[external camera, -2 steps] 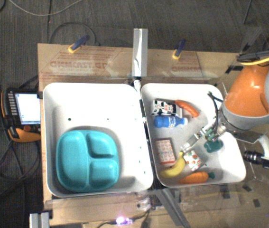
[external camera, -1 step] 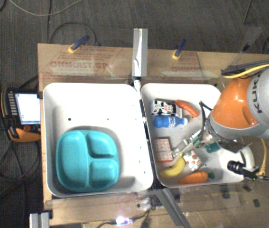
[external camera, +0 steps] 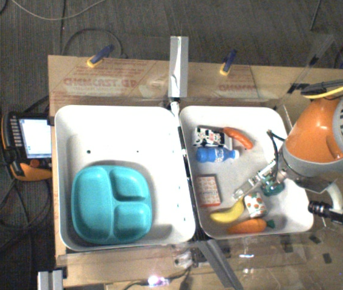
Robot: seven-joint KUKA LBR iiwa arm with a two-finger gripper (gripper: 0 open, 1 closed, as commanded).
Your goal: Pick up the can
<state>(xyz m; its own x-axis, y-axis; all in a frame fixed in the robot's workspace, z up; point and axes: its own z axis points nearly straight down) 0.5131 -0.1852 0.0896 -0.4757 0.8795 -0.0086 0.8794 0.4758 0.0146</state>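
Tool [external camera: 257, 186] on the grey arm w/ orange band sits low in the right white bin [external camera: 292, 219], reaching in from the right; can't tell if it's open or closed. Just below it, touching or nearly so: small white can w/ red-orange print [external camera: 255, 205], tilted, near the bin's front. Yellow banana [external camera: 228, 213] and orange carrot [external camera: 247, 226] lie beside the can. Blue bottle [external camera: 215, 155] farther back. Left white bin [external camera: 62, 180] holds a teal divided tray [external camera: 112, 204].
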